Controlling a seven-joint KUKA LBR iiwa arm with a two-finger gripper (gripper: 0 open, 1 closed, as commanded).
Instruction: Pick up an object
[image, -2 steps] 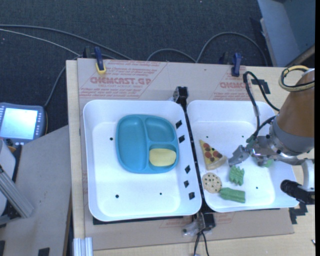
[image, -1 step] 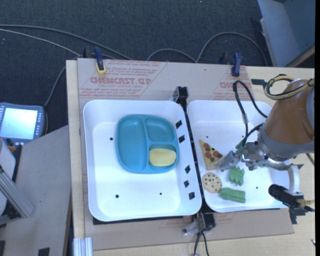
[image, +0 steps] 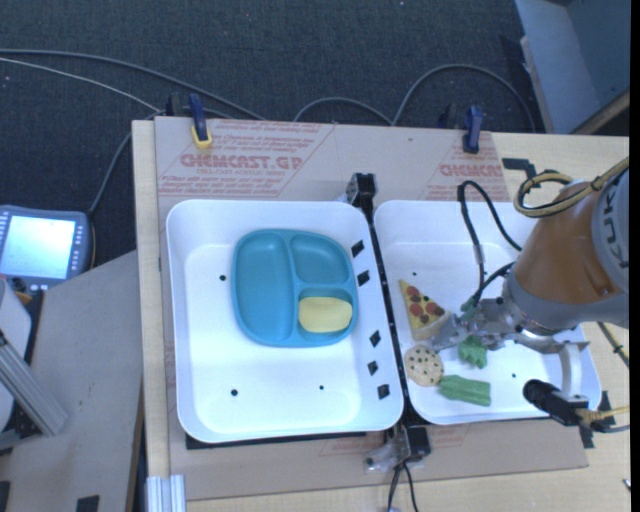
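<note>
Two shallow white bins sit side by side on a bench. The right bin (image: 560, 225) holds small toy foods. A toy pizza slice (image: 421, 306), with a tan crust and red topping, lies near the bin's left wall. Nearer the camera is a round chocolate-chip cookie (image: 424, 366), and right of it a flat green piece (image: 465, 389). A small leafy green toy (image: 473, 351) lies between them, just beside the gripper (image: 468, 322). The gripper hangs low over the bin, right of the pizza slice; whether it is open or gripping anything cannot be told. In the left bin (image: 270, 400), a blue divided plate (image: 278, 280) carries a yellow lump (image: 326, 314).
</note>
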